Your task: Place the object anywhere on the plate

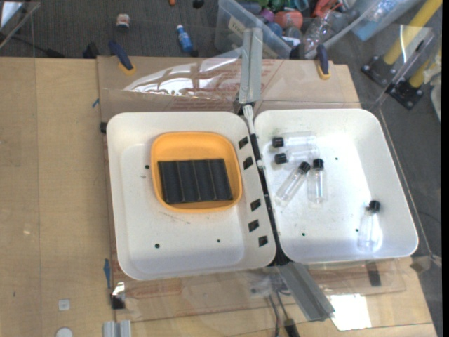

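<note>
Gripper state cannot be told from this view, so whether it is released, clenched or carrying anything stays open. Judging by how things lie, the task is at its first step: nothing has been set down, and a pick has to come first. On the tabletop, the left shallow white bin (133, 251) holds the orange rounded-square plastic plate (196, 140), which lies flat with a black ribbed rectangular slab (195, 181) covering most of its middle. The right shallow white bin (393, 188) holds the candidates for the object, five clear plastic vials with black caps, all lying on their sides and well apart from the plate. The two upper vials (295, 143) lie roughly across the bin, caps toward the plate. Below them the slanted vial (291, 183) runs diagonally, its cap up and to the right. Just beside it, the upright-lying vial (317, 182) points its cap toward the bin's far edge. Alone near the right wall, the lone vial (368, 229) lies with its cap toward the far side too. The next move probably calls for closing across a vial's long axis; the lone one looks the least crowded.
</note>
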Robot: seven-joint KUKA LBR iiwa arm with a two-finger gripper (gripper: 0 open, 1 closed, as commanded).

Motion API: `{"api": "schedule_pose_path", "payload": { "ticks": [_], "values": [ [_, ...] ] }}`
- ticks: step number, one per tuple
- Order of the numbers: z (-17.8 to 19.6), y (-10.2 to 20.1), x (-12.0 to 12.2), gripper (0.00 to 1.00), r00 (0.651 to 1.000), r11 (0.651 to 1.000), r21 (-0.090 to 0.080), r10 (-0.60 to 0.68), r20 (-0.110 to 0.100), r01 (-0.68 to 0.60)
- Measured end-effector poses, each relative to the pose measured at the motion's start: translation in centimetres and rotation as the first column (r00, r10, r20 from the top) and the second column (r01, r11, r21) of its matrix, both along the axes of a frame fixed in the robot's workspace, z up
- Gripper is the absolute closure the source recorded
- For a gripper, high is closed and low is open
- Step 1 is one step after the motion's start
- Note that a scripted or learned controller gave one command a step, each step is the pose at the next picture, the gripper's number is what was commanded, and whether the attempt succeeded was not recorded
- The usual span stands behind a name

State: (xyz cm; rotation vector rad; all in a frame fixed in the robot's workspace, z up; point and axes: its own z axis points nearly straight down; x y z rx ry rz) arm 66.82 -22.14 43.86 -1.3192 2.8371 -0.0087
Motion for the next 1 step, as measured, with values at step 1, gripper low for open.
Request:
{"api": "schedule_pose_path", "payload": {
  "ticks": [1],
  "values": [
    [-0.05,-0.01,-0.01,1.00,0.921,0.921,-0.004,0.390,-0.002,-0.390]
  ]
}}
